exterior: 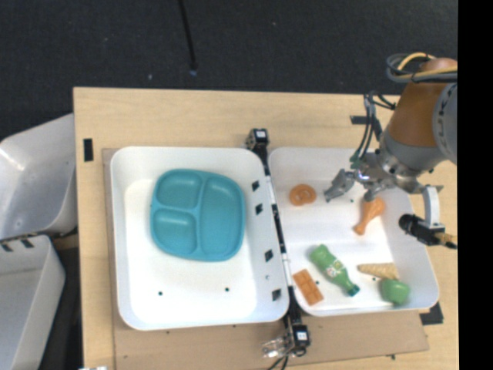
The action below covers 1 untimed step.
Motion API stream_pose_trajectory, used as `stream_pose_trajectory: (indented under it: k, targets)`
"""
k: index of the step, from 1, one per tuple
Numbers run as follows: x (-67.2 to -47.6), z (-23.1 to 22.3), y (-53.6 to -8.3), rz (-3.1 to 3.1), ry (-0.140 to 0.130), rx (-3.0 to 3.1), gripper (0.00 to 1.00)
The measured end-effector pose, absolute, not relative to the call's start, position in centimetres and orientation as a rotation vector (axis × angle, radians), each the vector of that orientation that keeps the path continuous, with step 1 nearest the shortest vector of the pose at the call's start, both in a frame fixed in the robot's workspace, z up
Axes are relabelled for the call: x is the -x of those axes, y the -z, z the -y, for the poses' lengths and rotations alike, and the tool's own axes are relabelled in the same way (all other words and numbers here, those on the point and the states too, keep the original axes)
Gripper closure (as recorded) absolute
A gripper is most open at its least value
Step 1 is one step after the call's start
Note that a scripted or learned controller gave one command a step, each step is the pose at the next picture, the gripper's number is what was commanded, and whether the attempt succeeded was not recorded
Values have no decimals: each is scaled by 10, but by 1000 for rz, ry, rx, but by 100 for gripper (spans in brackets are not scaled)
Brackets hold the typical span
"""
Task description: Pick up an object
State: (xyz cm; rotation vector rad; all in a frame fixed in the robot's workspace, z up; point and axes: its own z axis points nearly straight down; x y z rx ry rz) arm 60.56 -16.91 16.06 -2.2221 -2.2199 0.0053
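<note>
Camera view has the orange carrot (369,215) lying in the right bin (339,160), just under the gripper (360,183), whose fingers are spread apart around nothing. Nearby: green bottle (334,268), orange pretzel (302,195); teal plate (197,214) in left bin (131,284).

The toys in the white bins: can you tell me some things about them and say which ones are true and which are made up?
1. The blue divided plate lies in the left bin. True.
2. The green bottle sits on the blue plate. False: it lies in the right bin, near the front.
3. The gripper hovers over the right bin, between the orange round toy and the orange carrot-shaped toy. True.
4. The gripper is lifting the green bottle. False: nothing shows between its fingers.
5. An orange waffle-like block lies left of the green bottle. True.
</note>
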Motion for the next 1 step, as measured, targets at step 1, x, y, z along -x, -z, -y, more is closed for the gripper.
stream_pose_trajectory:
  k: [1]
  targets:
    - [-605,171,-108,2218,-5,2225,0]
